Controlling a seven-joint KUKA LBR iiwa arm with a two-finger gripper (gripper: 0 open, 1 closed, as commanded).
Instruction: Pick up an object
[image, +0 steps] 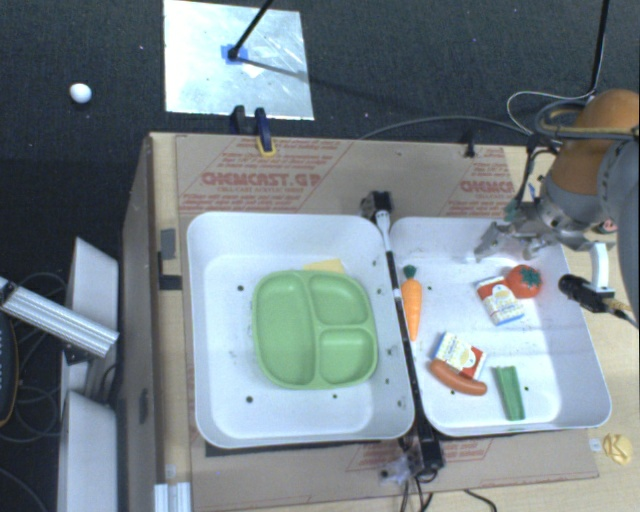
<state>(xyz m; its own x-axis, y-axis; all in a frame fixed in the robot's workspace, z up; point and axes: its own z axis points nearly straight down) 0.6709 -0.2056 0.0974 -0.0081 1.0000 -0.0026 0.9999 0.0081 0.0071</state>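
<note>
Two shallow white plastic bins (300, 235) share the cardboard-topped bench, and the arm's two-finger gripper (512, 240), fingers apparently spread and empty, hangs over the right bin's far edge, near the round red toy tomato (523, 281), seemingly poised to descend.

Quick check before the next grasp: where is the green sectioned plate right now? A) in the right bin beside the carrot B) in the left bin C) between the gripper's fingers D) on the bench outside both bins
B: the green sectioned plate lies flat in the left bin, while the carrot lies in the right bin.
</note>
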